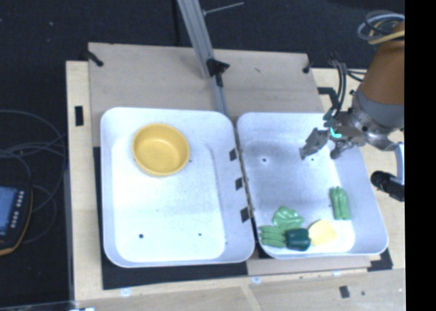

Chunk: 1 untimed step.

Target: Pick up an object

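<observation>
Objects for the pick sit bunched at the near edge of the right bin (272,132): we see a light green leafy piece (287,217), a green ridged piece (272,236) touching a dark green block (297,239), and a yellow rounded piece (323,232) just beside the block. A slim green piece (339,202) lies slightly apart, nearer the right wall. Gripper (324,144) hangs over the bin's far right part, fingers spread with nothing between them, well apart from the cluster, which is below it in view. Left bin (170,234) holds a yellow bowl (161,149) in its far left corner.
</observation>
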{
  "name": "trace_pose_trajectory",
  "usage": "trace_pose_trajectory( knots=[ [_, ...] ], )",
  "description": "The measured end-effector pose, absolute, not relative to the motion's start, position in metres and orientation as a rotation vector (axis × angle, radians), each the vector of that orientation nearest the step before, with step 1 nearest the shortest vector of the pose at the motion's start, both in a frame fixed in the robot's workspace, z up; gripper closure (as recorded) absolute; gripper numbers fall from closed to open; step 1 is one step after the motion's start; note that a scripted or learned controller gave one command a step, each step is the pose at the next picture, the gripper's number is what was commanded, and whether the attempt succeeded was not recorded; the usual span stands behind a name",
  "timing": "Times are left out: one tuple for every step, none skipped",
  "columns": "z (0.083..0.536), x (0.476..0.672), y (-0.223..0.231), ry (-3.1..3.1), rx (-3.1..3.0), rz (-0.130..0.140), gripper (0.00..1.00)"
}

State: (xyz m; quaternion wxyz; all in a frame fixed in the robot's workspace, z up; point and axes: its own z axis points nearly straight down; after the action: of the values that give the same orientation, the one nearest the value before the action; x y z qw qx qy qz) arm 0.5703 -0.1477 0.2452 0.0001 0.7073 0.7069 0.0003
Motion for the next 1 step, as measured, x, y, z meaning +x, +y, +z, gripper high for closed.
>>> trace_pose_trajectory(
  knots=[
    [0.2453,0.5704,-0.1477,2.221,2.222,0.001,0.00]
  ],
)
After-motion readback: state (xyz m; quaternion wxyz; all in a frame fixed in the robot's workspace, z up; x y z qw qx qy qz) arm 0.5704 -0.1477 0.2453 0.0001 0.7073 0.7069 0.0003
